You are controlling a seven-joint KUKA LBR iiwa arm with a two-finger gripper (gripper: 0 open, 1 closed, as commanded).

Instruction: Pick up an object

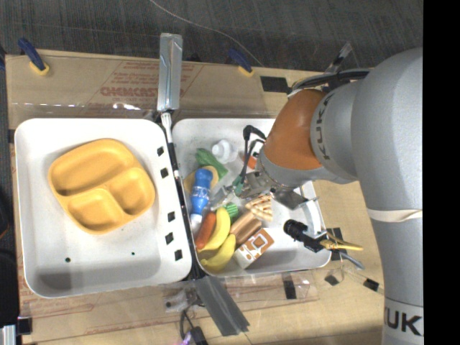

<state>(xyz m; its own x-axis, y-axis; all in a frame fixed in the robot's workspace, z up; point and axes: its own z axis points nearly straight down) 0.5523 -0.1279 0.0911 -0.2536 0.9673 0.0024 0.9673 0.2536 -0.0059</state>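
1. Two white bins sit side by side on the surface (352,282). The left bin (29,264) holds one yellow three-part tray (100,185).
2. The right bin (284,262) holds a pile by its left wall: two bananas (224,226), one blue bottle (202,190), one brown roll (245,228) and one orange-and-white carton (254,247).
3. The arm (316,131) covers that bin's upper right.
4. The claw (243,185) sits just beside the bottle; I cannot tell whether it is open or grips anything.

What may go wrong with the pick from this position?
The things in the right bin lie crowded and touching, so the gripper may catch two or push one aside. The banana and the blue bottle are rounded and may slip. The arm hides part of the bin from the camera.
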